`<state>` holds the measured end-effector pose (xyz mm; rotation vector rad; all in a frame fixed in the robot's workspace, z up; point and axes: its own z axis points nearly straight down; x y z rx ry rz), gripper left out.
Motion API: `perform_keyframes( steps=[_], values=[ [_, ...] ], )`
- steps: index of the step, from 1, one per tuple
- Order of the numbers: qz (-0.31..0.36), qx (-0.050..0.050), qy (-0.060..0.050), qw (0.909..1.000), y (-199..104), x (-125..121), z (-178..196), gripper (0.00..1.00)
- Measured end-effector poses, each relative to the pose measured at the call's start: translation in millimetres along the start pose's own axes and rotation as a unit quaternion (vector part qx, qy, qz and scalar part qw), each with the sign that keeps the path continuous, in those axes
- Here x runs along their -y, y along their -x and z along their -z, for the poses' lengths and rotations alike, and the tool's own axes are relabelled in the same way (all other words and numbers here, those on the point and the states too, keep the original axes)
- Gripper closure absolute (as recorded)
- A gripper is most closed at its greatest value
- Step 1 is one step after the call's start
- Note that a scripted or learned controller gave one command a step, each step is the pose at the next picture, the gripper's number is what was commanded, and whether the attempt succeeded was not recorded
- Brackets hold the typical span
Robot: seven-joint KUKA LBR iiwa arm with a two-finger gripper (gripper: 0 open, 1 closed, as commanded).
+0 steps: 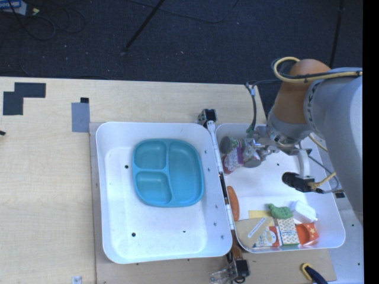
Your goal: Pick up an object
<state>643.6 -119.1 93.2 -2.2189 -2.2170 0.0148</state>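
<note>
End effector (256,148) sits low in the right bin's (331,229) far-left corner, nearly touching a purple-pink packet (232,158) just to its left. Grip state: can't tell.

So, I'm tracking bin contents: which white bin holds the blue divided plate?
The left bin: the blue divided plate lies there; the right bin holds the small clutter.

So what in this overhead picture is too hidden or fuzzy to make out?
- Gripper: blurred against the clutter in the right bin; whether it holds anything cannot be told.
- Purple packet: too blurred to identify.
- Pile of small boxes: labels too small to read.
- Yellow-handled tool: cut off by the bottom edge.
</note>
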Motion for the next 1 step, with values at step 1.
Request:
perform_keyframes(
  steps=[1],
  values=[
    [0.001,-0.002,0.004,1.0000,-55.2,57.0,94.2,1.00]
  ],
)
